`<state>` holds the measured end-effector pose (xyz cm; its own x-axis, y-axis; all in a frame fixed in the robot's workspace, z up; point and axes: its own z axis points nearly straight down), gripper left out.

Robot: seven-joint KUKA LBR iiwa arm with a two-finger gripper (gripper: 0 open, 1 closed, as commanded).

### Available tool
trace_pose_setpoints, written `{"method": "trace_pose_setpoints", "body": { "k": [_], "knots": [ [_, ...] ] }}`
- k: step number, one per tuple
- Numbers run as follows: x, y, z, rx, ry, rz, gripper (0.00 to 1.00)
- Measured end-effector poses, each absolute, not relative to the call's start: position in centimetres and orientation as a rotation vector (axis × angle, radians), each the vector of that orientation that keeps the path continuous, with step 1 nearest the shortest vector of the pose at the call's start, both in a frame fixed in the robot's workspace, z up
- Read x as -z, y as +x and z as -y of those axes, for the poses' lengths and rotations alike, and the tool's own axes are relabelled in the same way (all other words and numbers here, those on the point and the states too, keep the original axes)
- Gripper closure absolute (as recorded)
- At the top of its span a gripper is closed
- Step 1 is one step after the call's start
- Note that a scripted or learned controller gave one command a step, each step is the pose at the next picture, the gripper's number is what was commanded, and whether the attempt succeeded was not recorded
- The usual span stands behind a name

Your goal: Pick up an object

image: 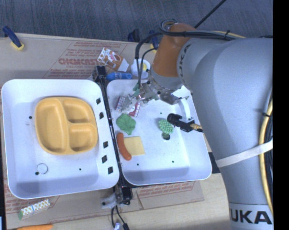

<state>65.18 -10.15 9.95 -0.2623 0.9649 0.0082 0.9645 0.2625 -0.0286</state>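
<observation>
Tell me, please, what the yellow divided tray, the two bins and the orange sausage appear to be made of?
The tray looks like moulded plastic with a matte finish: uniform yellow, rounded compartment walls. The bins appear to be white plastic, slightly glossy, with smooth curved rims. The sausage is probably toy plastic or rubber, judging by its even orange colour and faint sheen.

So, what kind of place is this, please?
Probably a robot lab's grasping test bench: a KUKA arm reaches over two white bins, one holding a yellow divided tray, the other toy food such as a sausage and cheese slice.
</observation>
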Motion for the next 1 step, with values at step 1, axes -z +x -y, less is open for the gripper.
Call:
{"method": "trace_pose_setpoints", "body": {
  "k": [1],
  "knots": [
    [-19.26,62.89,4.69,-0.002,-2.08,2.353,1.0]
  ]
}}
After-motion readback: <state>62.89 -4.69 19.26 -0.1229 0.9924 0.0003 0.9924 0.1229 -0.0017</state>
